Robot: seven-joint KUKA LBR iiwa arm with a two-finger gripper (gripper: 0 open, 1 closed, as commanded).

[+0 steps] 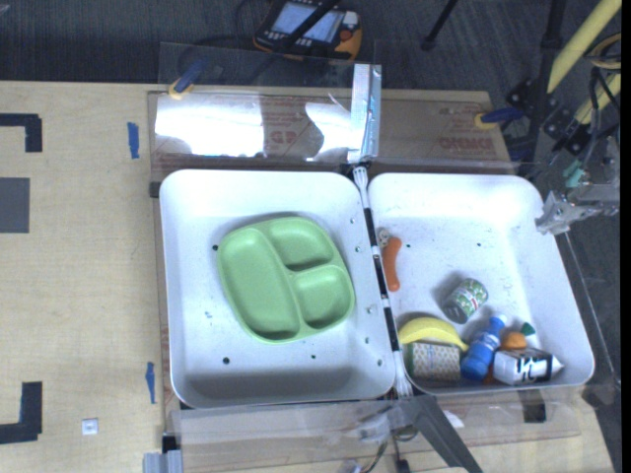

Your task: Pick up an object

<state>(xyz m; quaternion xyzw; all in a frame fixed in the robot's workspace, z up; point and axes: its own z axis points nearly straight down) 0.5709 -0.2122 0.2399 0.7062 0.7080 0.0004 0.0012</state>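
Gripper point(562, 210) hovering at right bin point(444, 197) far rim, grip state unreadable | small can point(464, 299) lying loose mid-bin, apart from front clutter | likely light, rigid, slick; safest gripping across its sides

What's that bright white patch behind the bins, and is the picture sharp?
Camera view: the patch is glare off a clear sheet standing behind the left bin, washing out what lies under it; the green tray looks evenly lit, with soft shadow inside the bin walls; small items in the right bin look slightly soft.
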